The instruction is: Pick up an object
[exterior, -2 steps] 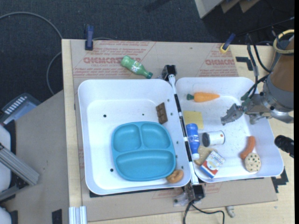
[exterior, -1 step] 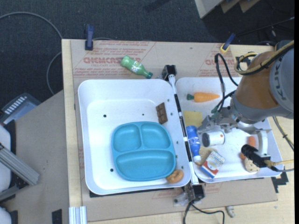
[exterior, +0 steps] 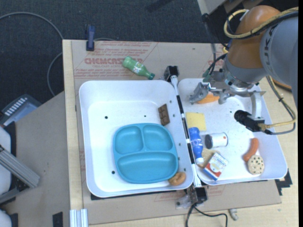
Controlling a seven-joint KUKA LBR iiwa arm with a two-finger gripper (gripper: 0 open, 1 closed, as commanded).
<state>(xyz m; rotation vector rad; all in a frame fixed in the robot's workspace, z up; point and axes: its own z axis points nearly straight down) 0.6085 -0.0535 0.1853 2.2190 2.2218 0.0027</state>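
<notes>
End effector (exterior: 209, 94) is hovering at the right bin's (exterior: 273, 148) eleven o'clock, fingers apart astride an orange piece (exterior: 209, 99).

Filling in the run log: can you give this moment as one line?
arm: over right bin | gripper: low at far-left corner, above orange item | grasp: not confirmed | left bin: blue tray

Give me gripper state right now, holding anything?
Gripper: low in the right bin, directly over an orange object. Whether it is open, closed, or holding that object cannot be told.
</notes>
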